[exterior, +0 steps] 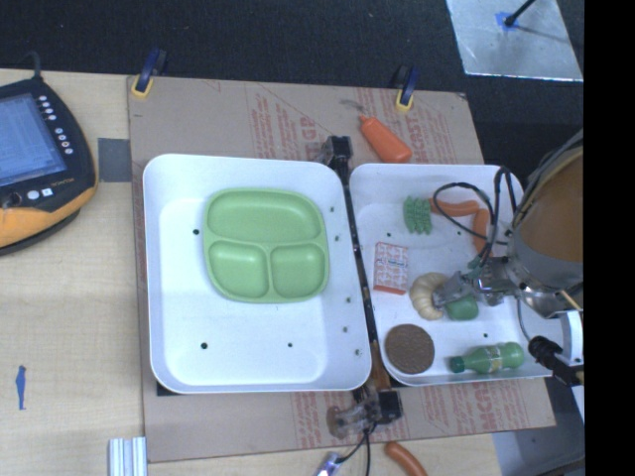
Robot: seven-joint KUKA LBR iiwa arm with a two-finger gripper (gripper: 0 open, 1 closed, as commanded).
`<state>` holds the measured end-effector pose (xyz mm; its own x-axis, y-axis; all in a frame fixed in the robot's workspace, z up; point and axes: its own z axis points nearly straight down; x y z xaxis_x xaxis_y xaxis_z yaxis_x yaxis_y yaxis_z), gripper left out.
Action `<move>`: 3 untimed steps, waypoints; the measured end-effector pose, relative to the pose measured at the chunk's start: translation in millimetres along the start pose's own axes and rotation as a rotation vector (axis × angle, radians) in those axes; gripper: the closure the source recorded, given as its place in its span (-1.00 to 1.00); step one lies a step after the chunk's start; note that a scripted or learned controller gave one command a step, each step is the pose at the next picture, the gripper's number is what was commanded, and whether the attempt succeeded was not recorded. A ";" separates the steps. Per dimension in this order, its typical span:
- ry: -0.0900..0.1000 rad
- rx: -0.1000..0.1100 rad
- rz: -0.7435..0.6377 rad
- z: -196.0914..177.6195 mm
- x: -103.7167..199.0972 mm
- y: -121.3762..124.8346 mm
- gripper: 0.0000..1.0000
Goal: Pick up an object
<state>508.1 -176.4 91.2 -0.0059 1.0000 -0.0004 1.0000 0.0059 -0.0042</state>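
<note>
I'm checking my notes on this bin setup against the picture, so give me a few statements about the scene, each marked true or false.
1. The green divided plate lies in the left bin. True.
2. The green bottle stands upright in the right bin. False: it lies on its side near that bin's front edge.
3. The gripper is down in the right bin, next to a small green object. True.
4. The brown round disc lies on the divided plate. False: it lies in the right bin's front left corner.
5. An orange carrot-like object lies outside the bins, behind the right one. True.
</note>
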 end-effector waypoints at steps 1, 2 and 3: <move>-0.002 0.000 -0.004 -10.4 -1.0 0.4 1.00; 0.002 -0.004 0.000 -101.5 94.3 37.0 1.00; 0.002 -0.003 0.001 -145.4 142.4 22.7 1.00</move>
